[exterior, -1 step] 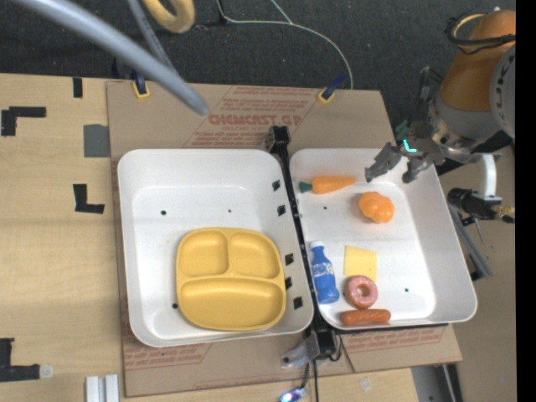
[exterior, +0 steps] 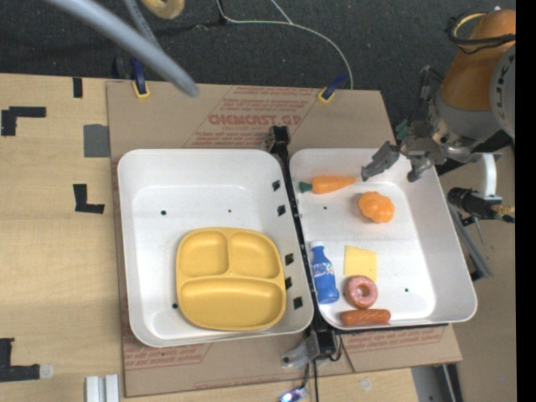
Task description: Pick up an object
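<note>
The right bin (exterior: 435, 224) holds an orange carrot (exterior: 333, 184), an orange round fruit (exterior: 376, 207), a yellow cheese slice (exterior: 361, 263), a blue bottle (exterior: 322, 273), a pink donut (exterior: 362, 291) and a red sausage (exterior: 365, 316). My gripper (exterior: 397, 164) hangs over the bin's far right corner, above and just right of the fruit. Its two fingers are spread apart with nothing between them.
The left bin (exterior: 151, 191) holds a yellow divided plate (exterior: 231, 278). A black divider clip strip (exterior: 289, 216) runs between the bins. Both bins rest on a cardboard sheet (exterior: 243, 115). A grey hose (exterior: 92, 15) crosses the top left.
</note>
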